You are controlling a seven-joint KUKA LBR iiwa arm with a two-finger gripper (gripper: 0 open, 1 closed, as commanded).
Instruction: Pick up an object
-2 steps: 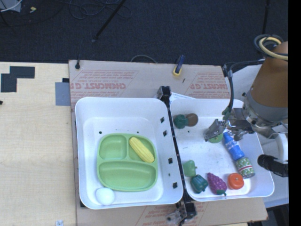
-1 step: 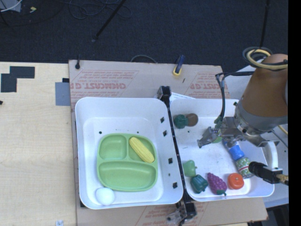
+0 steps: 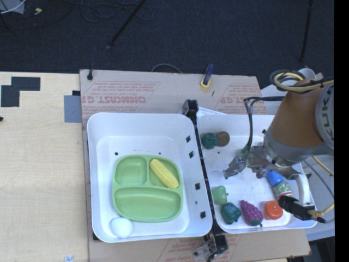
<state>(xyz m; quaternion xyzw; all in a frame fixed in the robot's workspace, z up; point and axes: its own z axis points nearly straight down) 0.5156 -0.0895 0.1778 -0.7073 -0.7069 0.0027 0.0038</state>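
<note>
Presumably the small green cup (image 3: 219, 194), judged light, rigid and slippery, is best taken across its rim, while the gripper (image 3: 233, 168) is seen spread open, holding nothing.

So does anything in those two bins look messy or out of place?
Nothing stands out. The corn lies in the green tray's upper right compartment, the white egg sits beside the tray, and the toys in the right bin lie loose but unspilled.

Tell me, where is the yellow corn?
The corn lies in the upper right compartment of the green tray, inside the left bin, above the white egg.
</note>
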